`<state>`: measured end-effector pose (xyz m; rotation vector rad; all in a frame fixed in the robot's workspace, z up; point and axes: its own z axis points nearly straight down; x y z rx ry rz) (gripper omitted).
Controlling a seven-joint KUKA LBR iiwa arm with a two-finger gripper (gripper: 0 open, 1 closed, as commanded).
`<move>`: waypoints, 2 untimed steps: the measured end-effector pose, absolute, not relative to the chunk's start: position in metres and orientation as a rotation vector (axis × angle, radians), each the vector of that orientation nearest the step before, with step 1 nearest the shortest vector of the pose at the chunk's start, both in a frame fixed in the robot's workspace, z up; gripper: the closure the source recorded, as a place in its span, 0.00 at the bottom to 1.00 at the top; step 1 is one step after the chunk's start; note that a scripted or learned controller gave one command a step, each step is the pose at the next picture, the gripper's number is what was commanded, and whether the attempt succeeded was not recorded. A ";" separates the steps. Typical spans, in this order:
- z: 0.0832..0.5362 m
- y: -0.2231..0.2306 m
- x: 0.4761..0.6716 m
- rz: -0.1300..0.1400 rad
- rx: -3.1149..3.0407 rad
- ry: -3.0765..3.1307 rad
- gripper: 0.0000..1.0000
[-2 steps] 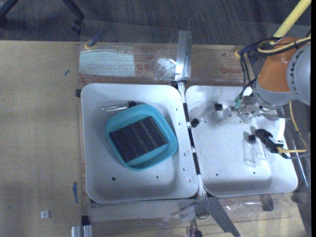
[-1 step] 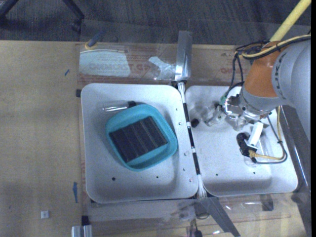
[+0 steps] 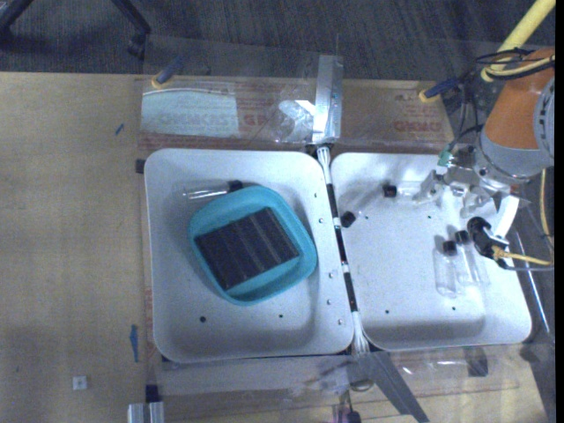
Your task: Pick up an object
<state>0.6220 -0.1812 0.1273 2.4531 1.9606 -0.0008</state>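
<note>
On the wooden bench, the right bin [image 3: 414, 324] holds a clear vial [image 3: 450, 273] near its right edge. It lies just frontward of the gripper [image 3: 464, 192], its long axis running back to front. Whether the gripper is parted or closed cannot be told.

Lab: robot arm [image 3: 518, 117], white bins [image 3: 172, 263]

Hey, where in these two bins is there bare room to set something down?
Right bin: the wide floor between the middle wall and the clear bottle is bare, down to the near edge. Left bin: just a strip between the teal tray and the near wall. It is crowded around the gripper at the right bin's far corner.
</note>
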 end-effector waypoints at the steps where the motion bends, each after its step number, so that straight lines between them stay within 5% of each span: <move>1: 0.094 -0.196 0.622 -0.001 2.447 1.973 0.00; 2: 0.094 -0.196 0.622 -0.002 2.446 1.973 0.00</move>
